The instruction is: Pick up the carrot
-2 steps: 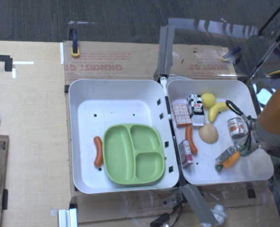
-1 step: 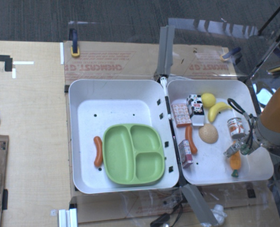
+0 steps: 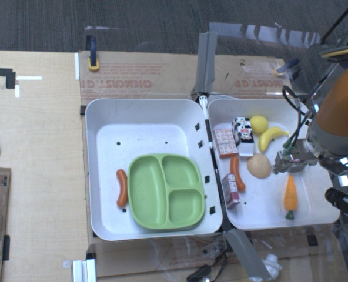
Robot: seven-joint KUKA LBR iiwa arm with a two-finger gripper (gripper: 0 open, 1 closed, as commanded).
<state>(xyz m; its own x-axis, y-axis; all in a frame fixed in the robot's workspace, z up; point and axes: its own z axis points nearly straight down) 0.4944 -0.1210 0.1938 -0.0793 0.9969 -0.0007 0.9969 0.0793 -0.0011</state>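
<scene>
In the right bin point(image 3: 321, 219), bare floor lies left and right of the carrot point(image 3: 290, 195), so a path down beside it stands open. The hand point(image 3: 285, 160) hangs just above its top end. A tan ball point(image 3: 258, 166) sits near up-left, the banana point(image 3: 272, 138) farther up; the bin's front wall runs just below its green tip.

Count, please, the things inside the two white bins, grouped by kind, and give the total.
Divided plate: 1
Sausages: 2
Carrot: 1
Banana: 1
Lemon: 1
Tan round item: 1
Small packages: 3
Total: 10
</scene>
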